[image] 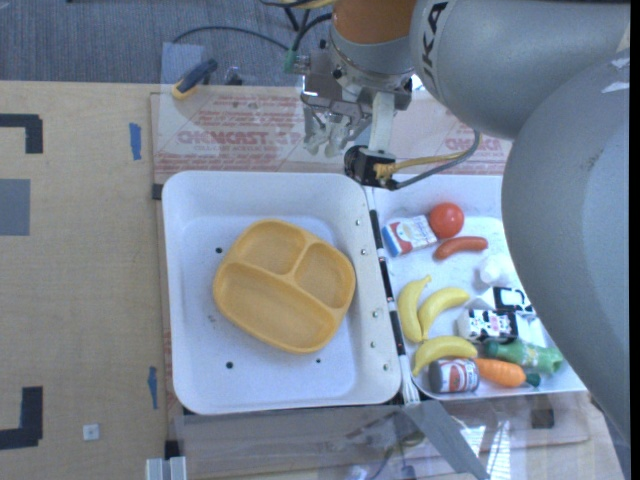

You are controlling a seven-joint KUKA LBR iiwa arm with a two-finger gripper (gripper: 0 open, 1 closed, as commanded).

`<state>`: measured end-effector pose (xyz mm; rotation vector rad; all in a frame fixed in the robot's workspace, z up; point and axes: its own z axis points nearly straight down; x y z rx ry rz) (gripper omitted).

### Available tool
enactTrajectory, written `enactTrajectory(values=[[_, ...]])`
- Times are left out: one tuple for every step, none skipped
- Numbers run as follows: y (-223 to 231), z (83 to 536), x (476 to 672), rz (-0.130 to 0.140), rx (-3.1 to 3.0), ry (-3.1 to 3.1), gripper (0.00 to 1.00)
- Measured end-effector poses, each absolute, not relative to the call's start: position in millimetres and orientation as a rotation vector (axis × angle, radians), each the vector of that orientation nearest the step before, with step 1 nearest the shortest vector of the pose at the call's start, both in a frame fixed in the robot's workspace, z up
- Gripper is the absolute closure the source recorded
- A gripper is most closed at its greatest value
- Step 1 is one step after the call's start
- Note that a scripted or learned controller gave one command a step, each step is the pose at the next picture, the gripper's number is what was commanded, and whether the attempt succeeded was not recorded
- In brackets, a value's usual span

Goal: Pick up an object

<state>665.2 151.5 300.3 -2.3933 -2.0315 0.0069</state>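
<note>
- Bench top point(70, 298) is light wood-tone board with black corner marks and small blue tape bits on the left; grey floor strip runs along the top edge, cables lie there.
- Two shallow white bins side by side: left bin point(190, 368), right bin point(395, 203), rims touching along the centre.
- Clear sheet point(235, 133) lies just above the bins, faint red print reads roughly "CHOICAST", partly washed out.
- Left bin holds one yellow divided plate point(283, 284), three compartments, long axis running upper-left to lower-right, lying flat near the bin's middle.
- Right bin is crowded, partly hidden by the arm point(560, 168).
- Three bananas: banana point(409, 306) and banana point(441, 306) stand near vertical side by side, tips up; third banana point(444, 349) lies across below them, left-right.
- Red tomato point(446, 218) near the top, sausage point(461, 247) just below it, long axis left-right with slight upward tilt to the right.
- Red-and-white carton point(411, 234) left of the tomato, label unreadable.
- Can point(455, 376) on its side at the bottom, red label, text illegible; carrot point(500, 372) just right of it, pointing right.
- Black-and-white cow-pattern carton point(492, 323) above the carrot, green item point(528, 354) beside it.
- Gripper point(328, 133) hangs over the clear sheet above the left bin's top edge, well apart from all objects; fingers hanging down, set narrow, nothing between them.
- Orange band above the wrist; white "K" visible on the grey arm shell.
</note>
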Motion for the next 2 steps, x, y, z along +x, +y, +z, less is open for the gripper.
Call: enactTrajectory(values=[[150, 117, 609.4, -0.031, -2.359, -2.087, 1.00], [200, 221, 604.9, 0.005, -2.529, -1.863, 1.00]])
